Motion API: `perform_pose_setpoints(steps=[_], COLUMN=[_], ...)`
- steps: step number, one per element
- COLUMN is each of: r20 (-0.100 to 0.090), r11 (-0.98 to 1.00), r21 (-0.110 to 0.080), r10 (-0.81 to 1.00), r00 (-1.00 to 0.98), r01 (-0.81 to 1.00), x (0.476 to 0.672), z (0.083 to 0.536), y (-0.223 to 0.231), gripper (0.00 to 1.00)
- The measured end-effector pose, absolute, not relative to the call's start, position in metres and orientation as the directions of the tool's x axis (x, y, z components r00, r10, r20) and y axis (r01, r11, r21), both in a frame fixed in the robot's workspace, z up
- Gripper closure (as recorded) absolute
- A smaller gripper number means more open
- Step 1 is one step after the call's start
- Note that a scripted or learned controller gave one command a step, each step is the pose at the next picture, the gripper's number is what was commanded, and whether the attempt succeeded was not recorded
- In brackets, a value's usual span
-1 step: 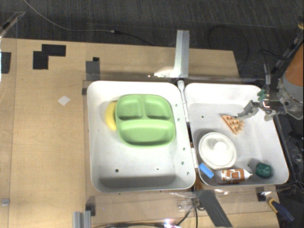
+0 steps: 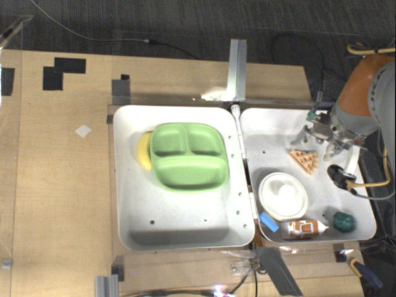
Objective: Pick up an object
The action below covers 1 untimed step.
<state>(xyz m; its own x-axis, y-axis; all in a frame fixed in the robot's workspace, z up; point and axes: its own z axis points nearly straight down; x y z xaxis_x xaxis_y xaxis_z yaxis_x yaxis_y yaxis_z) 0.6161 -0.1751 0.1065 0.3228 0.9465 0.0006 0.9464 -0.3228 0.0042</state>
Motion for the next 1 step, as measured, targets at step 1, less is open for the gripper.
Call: perform_pose_setpoints(steps=[1], r20=[0.001], r11=[-0.286], r21=[0.005], r10=[0.958], r00=[0.286], r01=[0.958], x=[0.6055], z=[0.0869], y=[-0.1639], gripper=[0.0])
